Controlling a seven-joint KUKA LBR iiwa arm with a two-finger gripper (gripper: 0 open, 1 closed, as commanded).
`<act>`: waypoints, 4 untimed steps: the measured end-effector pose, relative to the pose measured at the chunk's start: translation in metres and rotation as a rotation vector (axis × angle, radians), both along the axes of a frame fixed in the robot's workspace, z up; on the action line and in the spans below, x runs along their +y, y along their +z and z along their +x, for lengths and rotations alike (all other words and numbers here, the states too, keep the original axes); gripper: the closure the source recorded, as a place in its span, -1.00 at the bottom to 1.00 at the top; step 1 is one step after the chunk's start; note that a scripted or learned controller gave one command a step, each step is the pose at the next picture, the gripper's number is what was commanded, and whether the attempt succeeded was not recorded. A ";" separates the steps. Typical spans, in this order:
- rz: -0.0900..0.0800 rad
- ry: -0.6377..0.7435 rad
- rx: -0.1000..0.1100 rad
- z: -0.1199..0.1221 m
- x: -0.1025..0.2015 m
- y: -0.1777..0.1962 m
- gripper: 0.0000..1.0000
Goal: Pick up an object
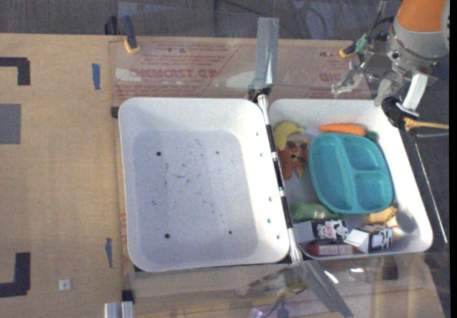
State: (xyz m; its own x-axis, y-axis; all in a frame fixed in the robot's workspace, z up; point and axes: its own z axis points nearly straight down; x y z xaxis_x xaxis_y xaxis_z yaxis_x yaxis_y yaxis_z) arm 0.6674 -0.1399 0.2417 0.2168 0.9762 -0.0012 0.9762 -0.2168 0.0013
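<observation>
Gripper (373, 82) hangs over right bin's (421, 199) far edge; can't tell if fingers open or shut, nothing seen in them. Carrot (343, 128) by far wall, w/ tray (351, 172) mid-bin. Risk: tight clutter, so fingers may clip the wall or slip.

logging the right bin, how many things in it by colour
teal: 1, tray
orange: 1, carrot
yellow: 2, banana, small piece
green: 1, vegetable
black and white: 2, cartons
brown-orange: 1, toy
total: 8
</observation>
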 end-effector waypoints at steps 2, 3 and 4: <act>-0.007 -0.152 -0.026 0.007 -0.050 -0.121 1.00; 0.000 -0.068 -0.001 0.000 -0.016 -0.065 1.00; 0.000 -0.067 -0.001 0.000 -0.016 -0.065 -1.00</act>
